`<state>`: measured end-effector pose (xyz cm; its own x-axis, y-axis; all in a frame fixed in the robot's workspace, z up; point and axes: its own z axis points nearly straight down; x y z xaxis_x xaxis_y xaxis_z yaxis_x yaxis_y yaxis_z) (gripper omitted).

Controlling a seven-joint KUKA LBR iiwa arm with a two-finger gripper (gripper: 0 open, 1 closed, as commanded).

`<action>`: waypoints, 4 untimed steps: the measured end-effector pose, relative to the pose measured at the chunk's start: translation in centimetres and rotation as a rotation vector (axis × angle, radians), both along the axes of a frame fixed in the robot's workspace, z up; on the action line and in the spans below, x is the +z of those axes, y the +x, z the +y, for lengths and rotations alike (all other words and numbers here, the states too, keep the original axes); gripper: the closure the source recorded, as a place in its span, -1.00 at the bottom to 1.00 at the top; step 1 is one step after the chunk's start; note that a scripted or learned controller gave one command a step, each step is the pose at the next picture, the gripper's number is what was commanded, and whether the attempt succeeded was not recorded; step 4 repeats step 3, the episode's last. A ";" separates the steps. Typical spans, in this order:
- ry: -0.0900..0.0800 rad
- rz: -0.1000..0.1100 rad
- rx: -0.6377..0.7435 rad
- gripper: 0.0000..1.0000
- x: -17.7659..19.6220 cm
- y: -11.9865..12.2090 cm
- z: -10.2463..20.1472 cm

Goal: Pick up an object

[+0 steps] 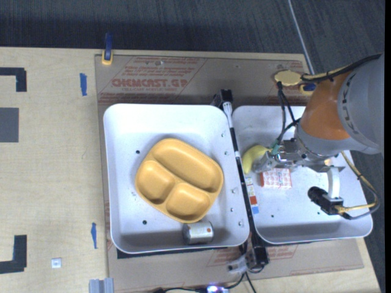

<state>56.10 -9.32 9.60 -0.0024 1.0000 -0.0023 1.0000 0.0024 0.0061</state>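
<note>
Hovering jaws (273, 158) — beside yellow fruit (253, 157)

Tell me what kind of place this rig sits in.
Likely a robotics lab test bench, not a home or factory line: two white bins on a taped wooden board, a cabled arm, and assorted test items such as a yellow tray.

Two bins sit side by side on the desk (49, 182). The left bin (119, 163) holds a divided tray (178, 179) at its centre and a small can (198, 232) below it, at the bottom rim. In the right bin (305, 224), a rounded fruit (252, 157) lies upper left of a flat packet (274, 178).
</note>
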 end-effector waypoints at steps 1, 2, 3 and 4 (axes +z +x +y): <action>0.004 0.004 0.000 1.00 8.9 -3.7 8.9; 0.002 0.002 0.001 1.00 9.9 -3.6 8.9; 0.001 -0.002 0.003 1.00 10.9 -3.5 8.9; 0.001 -0.002 0.003 1.00 10.9 -3.5 8.9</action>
